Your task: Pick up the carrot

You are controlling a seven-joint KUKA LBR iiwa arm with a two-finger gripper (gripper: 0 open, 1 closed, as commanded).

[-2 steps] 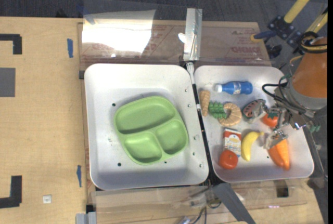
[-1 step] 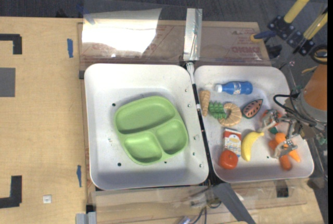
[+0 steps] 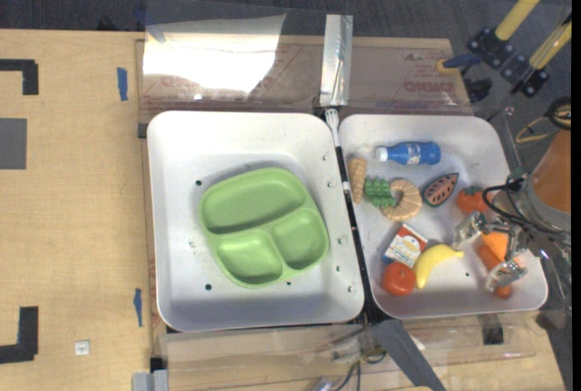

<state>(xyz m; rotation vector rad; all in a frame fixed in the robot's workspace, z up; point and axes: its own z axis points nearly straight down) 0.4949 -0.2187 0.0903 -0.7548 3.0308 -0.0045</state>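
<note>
green sectioned plate lies in the left bin, well left of the pincer; banana just left of it; orange carrot sits between its narrowly parted fingers

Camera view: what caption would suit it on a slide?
Tool reaches over an orange carrot in the right bin; green tray sits in the left bin.

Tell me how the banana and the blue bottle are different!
The banana is yellow and curved; the blue bottle is straight with a white cap. The banana lies near the bin's front edge, touching a red tomato; the bottle lies at the back, on its side. Both are in the right-hand bin.
</note>
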